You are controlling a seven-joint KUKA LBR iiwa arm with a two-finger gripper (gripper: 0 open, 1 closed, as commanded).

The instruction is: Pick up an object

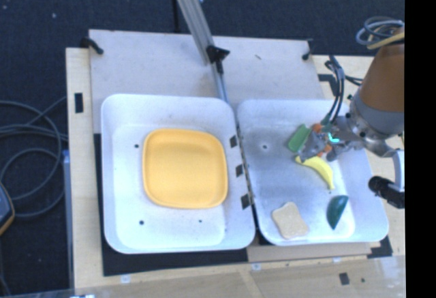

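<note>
The right bin (pixel 272 174) holds a yellow banana (pixel 321 170), a green piece (pixel 298 138), a beige bread slice (pixel 291 220) and a dark teal piece (pixel 336 211). My gripper (pixel 317 147) is low in the upper right part of this bin, reaching in from the right. It sits between the green piece and the upper end of the banana, close against both. The wrist hides its tips.
A yellow square plate (pixel 184 168) lies in the left bin (pixel 122 153). A slanted metal pole (pixel 194 10) rises from the bench behind the bins. Cables (pixel 27 146) lie on the dark floor at the left.
</note>
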